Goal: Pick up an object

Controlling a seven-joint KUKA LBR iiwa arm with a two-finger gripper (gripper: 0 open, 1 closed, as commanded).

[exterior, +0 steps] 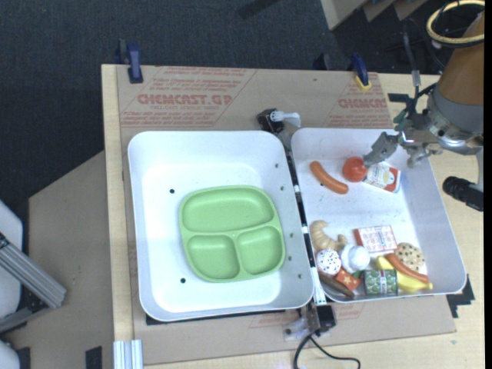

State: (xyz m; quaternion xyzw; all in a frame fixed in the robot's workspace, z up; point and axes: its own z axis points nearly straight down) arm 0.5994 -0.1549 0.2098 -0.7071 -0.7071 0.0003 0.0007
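The gripper [382, 151] hangs in the right bin's [450, 229] upper part, by the tomato [354, 168] and carton [382, 177]; jaws' state unclear. Center over one item before closing.

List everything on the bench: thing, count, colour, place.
Bins: two, white, side by side.
Divided tray: one, green, in the left bin.
Hot dog: one, red-orange, upper right bin.
Tomato: one, red, beside the hot dog.
Small carton: one, white and red, right of the tomato.
Toy food pile: several, mixed colours, lower right bin.
Clamps: two, blue, bench's far edge.
Gripper: one, grey, above the tomato and carton.
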